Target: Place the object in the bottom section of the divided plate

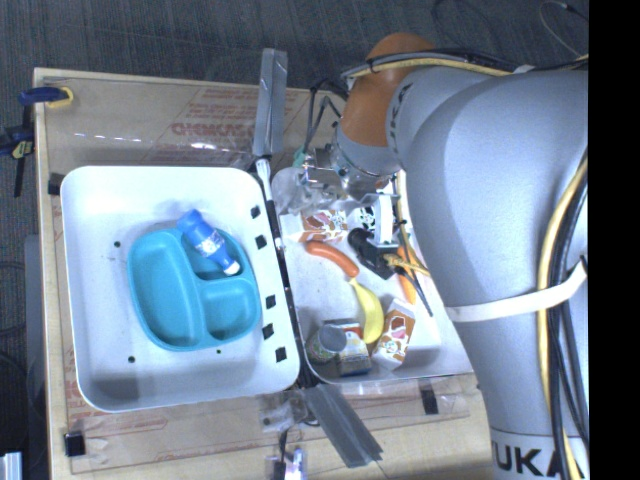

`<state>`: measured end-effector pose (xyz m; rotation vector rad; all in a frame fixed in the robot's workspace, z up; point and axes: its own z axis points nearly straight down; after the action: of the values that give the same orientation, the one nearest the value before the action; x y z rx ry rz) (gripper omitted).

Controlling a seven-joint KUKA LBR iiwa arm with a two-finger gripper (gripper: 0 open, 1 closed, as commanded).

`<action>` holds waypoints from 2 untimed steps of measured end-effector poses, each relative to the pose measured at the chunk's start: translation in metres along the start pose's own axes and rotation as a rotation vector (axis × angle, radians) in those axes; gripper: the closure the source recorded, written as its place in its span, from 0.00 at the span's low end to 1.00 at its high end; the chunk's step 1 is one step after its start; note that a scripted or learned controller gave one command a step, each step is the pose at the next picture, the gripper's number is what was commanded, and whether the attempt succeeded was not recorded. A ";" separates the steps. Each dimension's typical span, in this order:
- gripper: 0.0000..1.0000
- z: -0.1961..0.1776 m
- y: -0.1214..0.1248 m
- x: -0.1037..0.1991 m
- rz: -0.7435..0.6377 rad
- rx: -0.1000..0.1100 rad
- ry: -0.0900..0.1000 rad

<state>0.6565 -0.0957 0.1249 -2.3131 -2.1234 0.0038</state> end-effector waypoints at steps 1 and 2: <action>1.00 -0.068 -0.001 0.008 0.021 0.000 0.001; 1.00 -0.125 -0.002 0.022 -0.360 -0.003 0.000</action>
<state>0.6570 -0.0734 0.2499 -1.8962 -2.5048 0.0000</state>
